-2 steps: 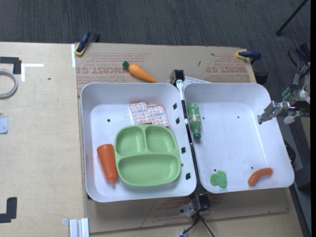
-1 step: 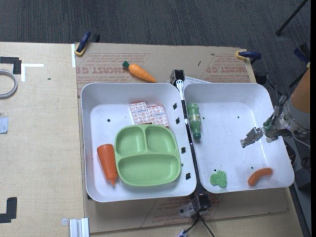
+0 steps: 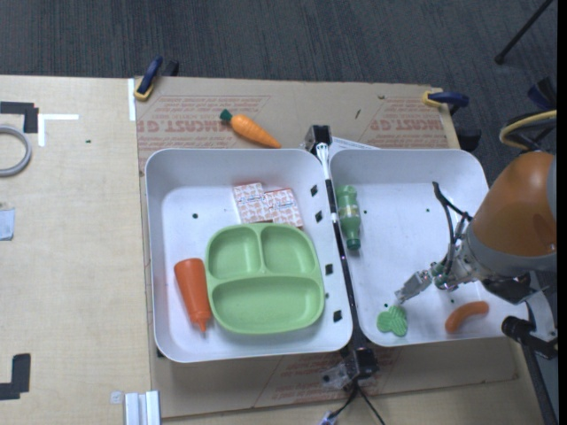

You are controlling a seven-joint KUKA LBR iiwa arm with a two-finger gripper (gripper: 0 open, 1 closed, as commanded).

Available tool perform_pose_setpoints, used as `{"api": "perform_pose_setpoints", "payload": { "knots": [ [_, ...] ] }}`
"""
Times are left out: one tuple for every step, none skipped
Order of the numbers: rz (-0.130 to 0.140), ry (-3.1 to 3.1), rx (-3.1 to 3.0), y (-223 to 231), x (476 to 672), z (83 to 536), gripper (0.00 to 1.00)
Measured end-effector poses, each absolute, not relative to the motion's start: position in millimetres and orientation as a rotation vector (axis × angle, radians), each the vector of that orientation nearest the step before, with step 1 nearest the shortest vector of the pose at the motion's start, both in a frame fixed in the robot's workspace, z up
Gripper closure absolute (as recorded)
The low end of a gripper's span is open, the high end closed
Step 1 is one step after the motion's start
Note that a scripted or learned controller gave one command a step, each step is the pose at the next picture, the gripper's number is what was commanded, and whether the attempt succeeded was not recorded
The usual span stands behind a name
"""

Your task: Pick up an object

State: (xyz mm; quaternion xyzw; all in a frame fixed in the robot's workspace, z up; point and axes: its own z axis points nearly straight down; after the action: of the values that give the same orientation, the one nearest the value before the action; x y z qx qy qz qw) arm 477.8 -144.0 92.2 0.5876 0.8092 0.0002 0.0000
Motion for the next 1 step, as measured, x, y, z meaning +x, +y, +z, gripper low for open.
{"api": "perform_pose_setpoints", "payload": {
  "knots": [
    [0.009, 2.401, 2.035, -218.0, 481.5, 92.5, 0.00]
  ]
}}
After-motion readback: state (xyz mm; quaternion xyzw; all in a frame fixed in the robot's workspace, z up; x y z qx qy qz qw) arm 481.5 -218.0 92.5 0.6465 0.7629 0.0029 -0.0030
